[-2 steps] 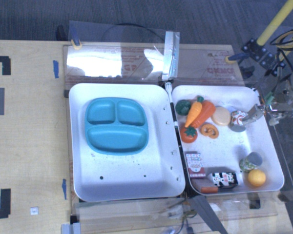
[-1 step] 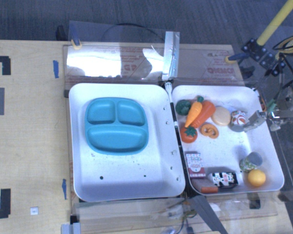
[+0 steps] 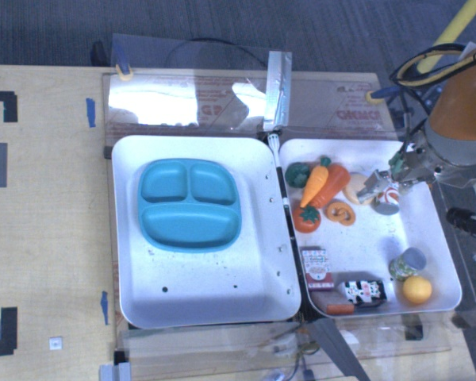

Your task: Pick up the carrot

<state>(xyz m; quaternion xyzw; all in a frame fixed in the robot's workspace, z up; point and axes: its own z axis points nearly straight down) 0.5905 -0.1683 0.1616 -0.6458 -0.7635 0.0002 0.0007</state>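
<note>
Carrot (image 3: 316, 184) lies in the right bin (image 3: 440, 236), near its upper left corner, tilted with its green top toward the bin's back wall and its orange tip pointing down toward the tomato (image 3: 306, 217). It rests against a dark green vegetable (image 3: 296, 172) on its left and a rounder orange food piece (image 3: 336, 181) on its right, touching both. A small pretzel (image 3: 341, 213) sits just beside that cluster, below the orange piece.

Gripper (image 3: 381, 187) hangs over the same bin, further right, well apart from the carrot; the arm (image 3: 458, 117) comes in from the right with its orange band above the wrist. The gripper's tip is over a pale piece and a small red-and-white item (image 3: 387, 201) (too small to name). Whether the claw is apart or together cannot be told from this angle, and nothing can be made out held in it.

Along the bin's front edge lie a small red-and-white carton (image 3: 315, 266), a black-and-white carton (image 3: 362, 290), a slim red item (image 3: 333, 309), a grey-capped object (image 3: 406, 264) and an orange fruit (image 3: 416, 290).

Left bin (image 3: 143, 292) holds a blue divided plate (image 3: 190, 203), set toward its back half.
</note>
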